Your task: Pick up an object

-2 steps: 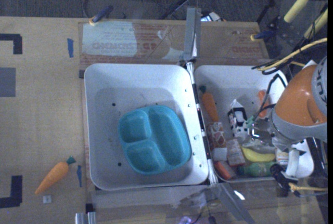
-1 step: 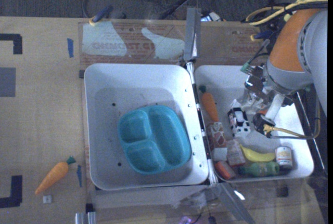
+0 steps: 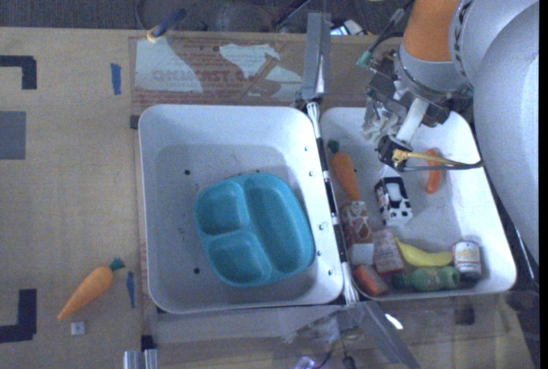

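- Hand [image 3: 383, 129] hangs over far end of right bin [image 3: 449, 217], carried by grey arm [image 3: 505, 59] reaching in from the right; open or closed cannot be told from this angle; no object visibly held
- Pickable stock crowds right bin, so hand is placed there by design, I judge; left bin [image 3: 171, 162] carries a blue divided plate [image 3: 254, 228], flat in its middle
- Likeliest target by nearness: orange carrot [image 3: 345, 175], just left of hand, lying flat close beside bin's left wall
- Long axis of orange carrot runs roughly along that wall; green top toward far end, tip toward near end, slanted slightly right
- Grip across its narrow width would suit; wall beside it leaves little room on that side, I judge
- Black-and-white toy [image 3: 394, 200] sits just nearward of hand, apart from orange carrot; also within reach
- Yellow banana [image 3: 421, 255] and small jar [image 3: 467, 257] packed at near end; harder to take singly
- Second carrot [image 3: 86, 292] lies on surface [image 3: 68, 187] outside both bins, well apart from hand, tip pointing near-left
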You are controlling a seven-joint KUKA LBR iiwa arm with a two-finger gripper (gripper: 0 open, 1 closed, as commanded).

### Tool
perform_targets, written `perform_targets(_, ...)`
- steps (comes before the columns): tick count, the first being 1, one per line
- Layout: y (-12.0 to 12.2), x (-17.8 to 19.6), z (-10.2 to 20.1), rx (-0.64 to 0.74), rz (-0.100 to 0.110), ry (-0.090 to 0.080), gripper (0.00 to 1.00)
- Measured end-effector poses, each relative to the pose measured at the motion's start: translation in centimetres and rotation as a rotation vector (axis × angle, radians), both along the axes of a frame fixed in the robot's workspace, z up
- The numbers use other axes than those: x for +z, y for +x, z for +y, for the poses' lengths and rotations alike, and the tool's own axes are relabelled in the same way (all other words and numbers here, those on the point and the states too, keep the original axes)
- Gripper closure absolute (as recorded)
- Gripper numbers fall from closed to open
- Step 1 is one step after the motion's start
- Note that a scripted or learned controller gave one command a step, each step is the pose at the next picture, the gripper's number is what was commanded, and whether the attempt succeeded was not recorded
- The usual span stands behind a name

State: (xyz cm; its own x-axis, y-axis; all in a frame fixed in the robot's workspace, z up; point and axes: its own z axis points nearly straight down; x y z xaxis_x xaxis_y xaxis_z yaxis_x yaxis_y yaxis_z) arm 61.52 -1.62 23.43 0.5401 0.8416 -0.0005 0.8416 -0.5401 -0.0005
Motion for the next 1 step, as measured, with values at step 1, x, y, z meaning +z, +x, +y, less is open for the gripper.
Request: perform_targets(1,-2.18,-4.4,-0.26,0.091,0.004,0.001,1.0)
